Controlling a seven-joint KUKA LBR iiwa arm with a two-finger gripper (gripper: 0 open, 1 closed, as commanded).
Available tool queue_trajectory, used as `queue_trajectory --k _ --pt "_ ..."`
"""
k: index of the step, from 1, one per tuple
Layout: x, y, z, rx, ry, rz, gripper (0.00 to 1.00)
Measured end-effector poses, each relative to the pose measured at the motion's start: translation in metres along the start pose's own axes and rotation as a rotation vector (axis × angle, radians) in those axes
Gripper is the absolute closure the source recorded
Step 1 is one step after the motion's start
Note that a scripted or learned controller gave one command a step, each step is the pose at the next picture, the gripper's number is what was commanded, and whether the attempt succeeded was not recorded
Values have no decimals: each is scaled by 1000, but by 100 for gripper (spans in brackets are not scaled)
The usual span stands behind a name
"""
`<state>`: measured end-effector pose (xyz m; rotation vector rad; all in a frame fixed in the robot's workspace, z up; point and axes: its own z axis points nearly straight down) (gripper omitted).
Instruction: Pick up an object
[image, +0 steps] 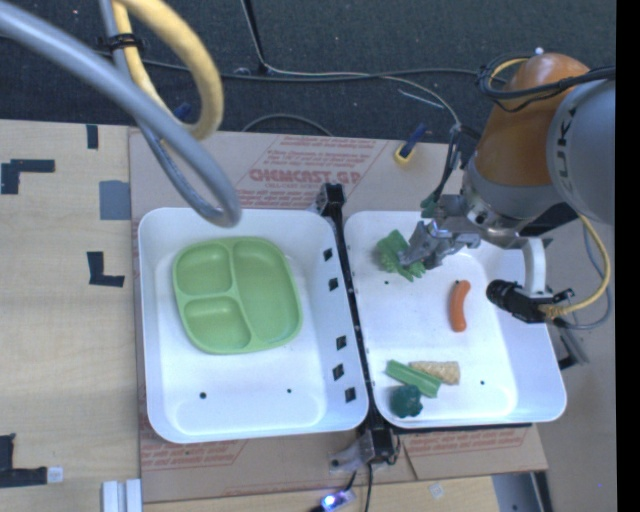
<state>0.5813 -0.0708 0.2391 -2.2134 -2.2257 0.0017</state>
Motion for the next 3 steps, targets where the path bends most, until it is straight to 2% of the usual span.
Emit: queue_trajectory --k 2,3 --pt "105 -32 23 2 0 -1 100" --pt "159 -59 28 3 0 -1 100"
